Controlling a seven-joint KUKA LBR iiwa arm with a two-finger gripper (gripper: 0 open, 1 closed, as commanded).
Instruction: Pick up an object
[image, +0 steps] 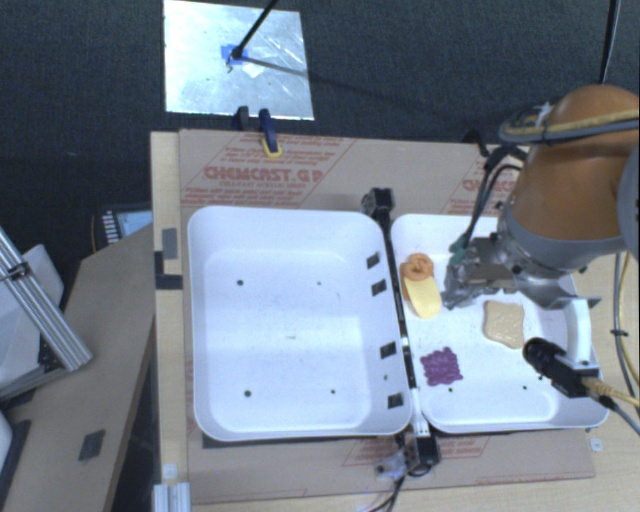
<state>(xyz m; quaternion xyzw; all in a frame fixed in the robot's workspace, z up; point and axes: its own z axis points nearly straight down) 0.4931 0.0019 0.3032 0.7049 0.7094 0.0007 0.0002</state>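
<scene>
- The gripper (462, 285) of the grey-and-orange arm (585, 170) hangs low over the right bin (500, 405), just beside a yellow object (423, 297); whether its fingers are spread or closed cannot be told, and nothing is seen pinched in it.
- Nearest the camera in that bin lies a purple object (441, 366), roughly round, with no clear long axis.
- Behind it, a tan bread-like piece (504, 324) rests near the bin's right side.
- The yellow object lies by the divider, its long axis running near to far, touching an orange ring-shaped piece (417, 267) at its far end.
- The left bin (290, 320) sits alongside, both on brown cardboard (300, 165) over the bench.
- Farthest back, a shiny silver sheet (240, 60) lies on dark carpet.
</scene>
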